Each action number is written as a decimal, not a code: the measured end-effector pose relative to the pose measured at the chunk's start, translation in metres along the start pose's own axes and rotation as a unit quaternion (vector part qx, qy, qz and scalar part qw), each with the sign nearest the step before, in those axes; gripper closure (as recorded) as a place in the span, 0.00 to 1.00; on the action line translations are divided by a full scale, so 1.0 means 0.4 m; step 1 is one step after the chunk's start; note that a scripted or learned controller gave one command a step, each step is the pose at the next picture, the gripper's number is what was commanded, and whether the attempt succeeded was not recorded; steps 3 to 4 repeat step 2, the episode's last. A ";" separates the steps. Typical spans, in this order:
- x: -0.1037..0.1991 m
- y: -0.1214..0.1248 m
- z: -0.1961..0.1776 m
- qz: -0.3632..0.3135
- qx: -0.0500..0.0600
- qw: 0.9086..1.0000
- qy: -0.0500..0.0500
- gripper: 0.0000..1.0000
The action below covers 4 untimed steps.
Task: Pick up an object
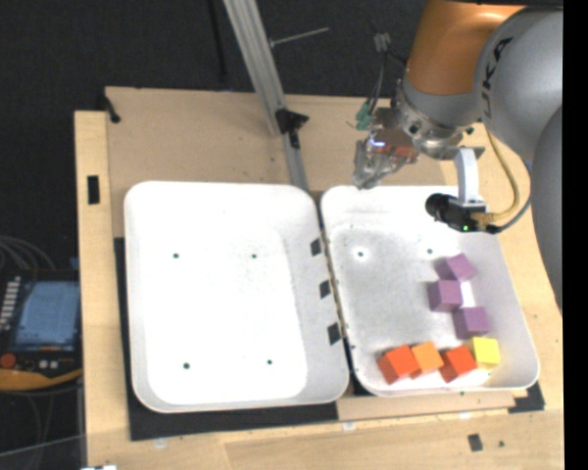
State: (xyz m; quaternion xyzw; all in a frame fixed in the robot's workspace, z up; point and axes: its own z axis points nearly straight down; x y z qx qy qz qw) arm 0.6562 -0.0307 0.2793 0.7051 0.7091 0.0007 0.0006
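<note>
My gripper hangs over the far edge of the right bin, near its back left corner, with nothing visible between its fingers. Well away from it, along the bin's right and front sides, lie the blocks. Three purple blocks form a column at the right. A yellow block sits at the front right corner. Beside it stand a red block, a light orange block and an orange-red block.
The left bin sits beside the right one, parted by a row of dark clips. A slanted metal rail rises behind the bins. A black cable plug hangs from the arm over the right bin's back.
</note>
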 end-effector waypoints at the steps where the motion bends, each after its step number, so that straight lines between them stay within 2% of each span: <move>1: 0.099 0.010 0.023 0.002 0.001 1.000 0.000 1.00; 2: 0.252 0.009 0.046 0.000 0.003 1.000 0.000 1.00; 4: 0.252 0.009 0.046 0.000 0.003 1.000 0.000 1.00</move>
